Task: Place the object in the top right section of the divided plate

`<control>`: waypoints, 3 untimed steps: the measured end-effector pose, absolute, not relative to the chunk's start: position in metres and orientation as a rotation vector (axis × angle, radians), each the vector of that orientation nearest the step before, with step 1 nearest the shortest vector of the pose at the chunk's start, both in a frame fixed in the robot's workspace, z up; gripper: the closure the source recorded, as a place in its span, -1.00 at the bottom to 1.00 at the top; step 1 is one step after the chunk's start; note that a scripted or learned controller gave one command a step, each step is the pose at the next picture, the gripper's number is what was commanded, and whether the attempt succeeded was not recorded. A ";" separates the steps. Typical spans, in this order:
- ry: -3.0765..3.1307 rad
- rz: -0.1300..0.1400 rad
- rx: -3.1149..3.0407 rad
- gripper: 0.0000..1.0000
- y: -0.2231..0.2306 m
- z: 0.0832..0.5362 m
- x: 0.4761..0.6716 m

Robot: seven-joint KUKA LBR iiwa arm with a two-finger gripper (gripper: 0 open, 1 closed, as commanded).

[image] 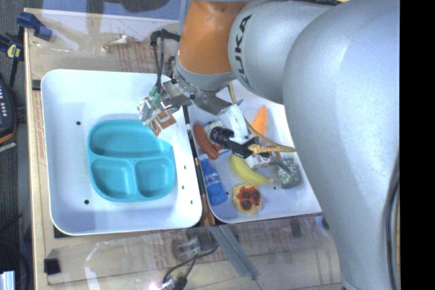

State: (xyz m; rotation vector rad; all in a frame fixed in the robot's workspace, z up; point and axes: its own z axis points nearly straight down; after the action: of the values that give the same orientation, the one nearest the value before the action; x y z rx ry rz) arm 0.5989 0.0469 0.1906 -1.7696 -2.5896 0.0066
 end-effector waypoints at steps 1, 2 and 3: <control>-2.717 0.007 -1.566 1.00 0.115 0.186 0.544; -2.593 0.003 -1.773 1.00 0.053 0.191 0.574; -2.683 0.007 -1.626 1.00 0.136 0.152 0.568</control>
State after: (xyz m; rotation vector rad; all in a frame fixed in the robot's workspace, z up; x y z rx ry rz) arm 0.5680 0.1364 0.1520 -1.6256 -2.6827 0.0073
